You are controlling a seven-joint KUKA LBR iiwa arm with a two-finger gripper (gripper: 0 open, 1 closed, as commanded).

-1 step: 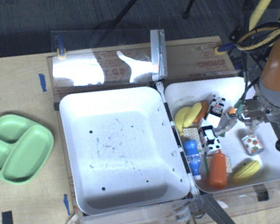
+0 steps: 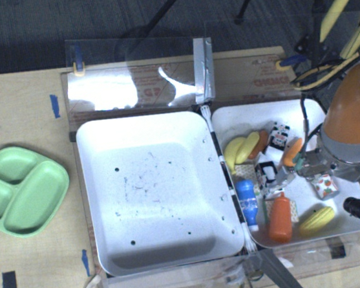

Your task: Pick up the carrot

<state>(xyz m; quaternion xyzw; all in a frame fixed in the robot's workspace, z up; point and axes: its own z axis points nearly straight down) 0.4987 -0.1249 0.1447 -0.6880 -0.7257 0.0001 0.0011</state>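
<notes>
Carrot [image 2: 292, 151] sits in the right bin [image 2: 280, 109], tilted with its top end pointing up and right. We see our gripper [image 2: 298, 166] right beside it, just below, almost touching. We cannot tell how its jaws stand. A banana [image 2: 241, 148] lies to the carrot's left.

Light is bright and even across the bench [image 2: 18, 95], seemingly from overhead. Strong white glare sits on the clear panel [image 2: 134, 87] at 12 o'clock, washing out what lies behind it. The left bin [image 2: 147, 144] is close to overexposed, with a soft grey shadow along its 6 o'clock wall. The floor [image 2: 118, 11] at the top is dim. The frame is slightly soft throughout; the arm [image 2: 353, 119] at 3 o'clock is blurred, and small items in the right bin [image 2: 242, 116] lack fine detail.
</notes>
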